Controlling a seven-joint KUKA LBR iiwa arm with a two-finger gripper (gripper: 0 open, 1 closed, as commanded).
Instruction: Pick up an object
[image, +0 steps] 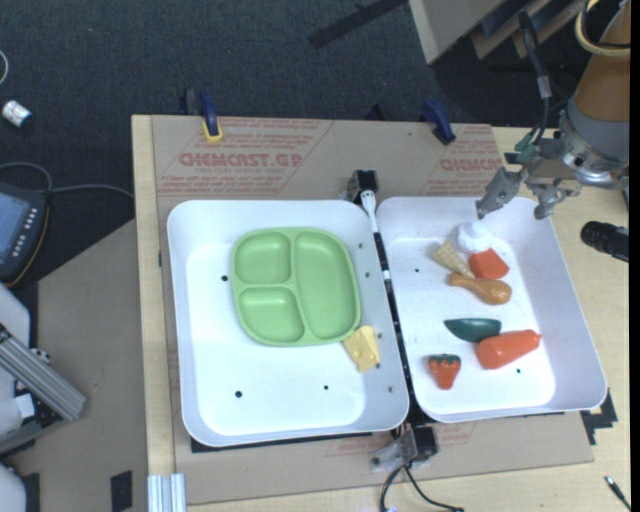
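My gripper (520, 200) hangs over the far edge of the right bin (572, 330), its two fingers spread apart with nothing between them. Just below it in that bin lie a white lump (474, 238), an orange-red block (489, 264), a tan wafer cone (452, 257) and a brown drumstick (484, 289). Nearer the front are a dark green leaf-shaped piece (471, 327), an orange carrot (508, 348) and a small red strawberry (445, 370).
The left bin (200, 330) holds a green three-part plate (250, 320) and a yellow cheese wedge (363, 348) at the plate's near right corner. Blue clamps (437, 120) pin the brown board at the back. A black divider rail (383, 275) runs between the bins.
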